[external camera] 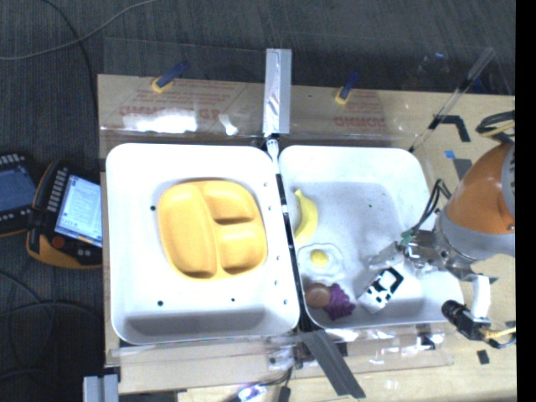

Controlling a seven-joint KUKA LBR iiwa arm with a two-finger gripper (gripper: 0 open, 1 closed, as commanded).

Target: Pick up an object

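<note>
Your hand (383,285) sits low in the right bin (352,178), near its front wall; you cannot tell whether it is spread. The nearest things, a fried egg (319,259) and purple grapes (339,301), lie just to its left.

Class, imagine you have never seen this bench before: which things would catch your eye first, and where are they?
Most striking is the yellow divided tray in the middle of the left bin. Next comes the arm's orange band at the right edge, over the right bin. There small items cluster by the left wall: a banana, a fried egg and purple grapes.
</note>
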